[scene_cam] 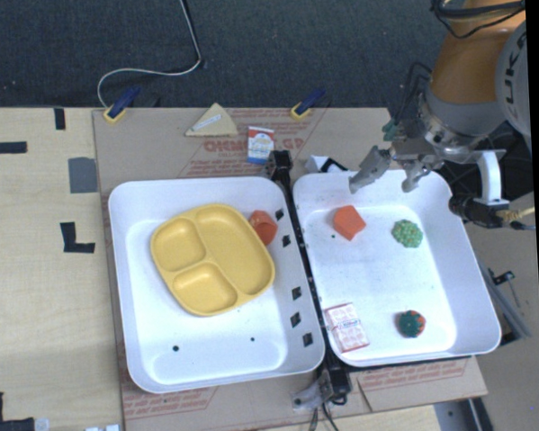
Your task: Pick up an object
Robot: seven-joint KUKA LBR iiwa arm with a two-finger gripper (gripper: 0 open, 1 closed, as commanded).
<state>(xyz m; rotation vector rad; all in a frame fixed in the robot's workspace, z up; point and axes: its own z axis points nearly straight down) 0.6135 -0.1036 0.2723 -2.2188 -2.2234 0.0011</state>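
Gripper (392, 170) hangs over the far rim of the right bin (466, 272), 2 grey fingers (369, 171) spread apart with nothing between them. Fingers angle down and toward the left of frame. Arm (477, 55) enters from upper right: grey body, orange band sitting above the wrist, dark cabling looped near the top.

Right bin, 4 items:
- orange block (347, 222), far-left part of the floor, near the spread fingers but not touching them
- green lumpy ball (407, 233), to the right of the block, apart from it
- small round piece, green with a red patch (410, 322), near-right area
- flat red-and-white packet (345, 327), near-left corner, lying against the left wall

Left bin (134, 289), 2 items:
- yellow divided plate (211, 257), 3 compartments, turned at a slant, lying about mid-floor
- small orange-red object (264, 226), just beside the plate's far-right edge, partly tucked behind it; shape unclear

Both bins sit side by side on a brown cardboard sheet (149, 144). On the cardboard beyond the bins: a small red, white and blue carton (260, 145) and a tan wedge (213, 122). 2 blue clips (307, 102) at the sheet's far edge.
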